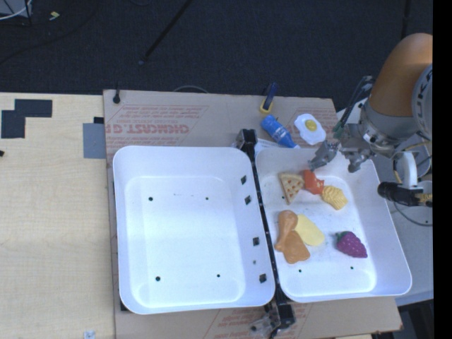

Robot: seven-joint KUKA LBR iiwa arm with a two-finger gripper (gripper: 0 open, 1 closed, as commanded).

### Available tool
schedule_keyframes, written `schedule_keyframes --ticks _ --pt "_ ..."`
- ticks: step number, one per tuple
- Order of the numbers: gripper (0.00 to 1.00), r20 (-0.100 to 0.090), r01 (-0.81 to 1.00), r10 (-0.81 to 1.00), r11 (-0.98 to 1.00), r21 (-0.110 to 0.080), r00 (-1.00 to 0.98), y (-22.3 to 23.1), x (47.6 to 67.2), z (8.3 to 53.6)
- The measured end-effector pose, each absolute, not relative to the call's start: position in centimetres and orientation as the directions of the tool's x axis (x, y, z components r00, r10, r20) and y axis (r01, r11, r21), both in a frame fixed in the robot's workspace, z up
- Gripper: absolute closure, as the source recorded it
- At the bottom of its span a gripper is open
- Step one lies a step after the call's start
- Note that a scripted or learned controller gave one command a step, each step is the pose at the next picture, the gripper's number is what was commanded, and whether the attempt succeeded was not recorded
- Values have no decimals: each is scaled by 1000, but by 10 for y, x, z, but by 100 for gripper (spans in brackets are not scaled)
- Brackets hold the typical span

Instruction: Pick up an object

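nearby, tool at right bin rim

Red print on the cardboard sheet is upside down and unreadable.

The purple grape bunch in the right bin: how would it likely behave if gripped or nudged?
The purple grape bunch looks like a moulded toy, so probably stiff and light. Its bumpy, rounded shape may slip from the fingers. Lying apart from the other toys, it would likely slide on the smooth right bin.

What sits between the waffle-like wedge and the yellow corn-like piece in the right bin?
In the camera view, a small red-orange toy piece lies between the wedge and the yellow piece.
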State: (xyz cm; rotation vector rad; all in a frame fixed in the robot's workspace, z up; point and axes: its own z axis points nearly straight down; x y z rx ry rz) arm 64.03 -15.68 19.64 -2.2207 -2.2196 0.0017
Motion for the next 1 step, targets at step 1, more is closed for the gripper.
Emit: schedule_keyframes --ticks 1 --pt "0 3 1000 1000 0 -11 0 -131 566 82"
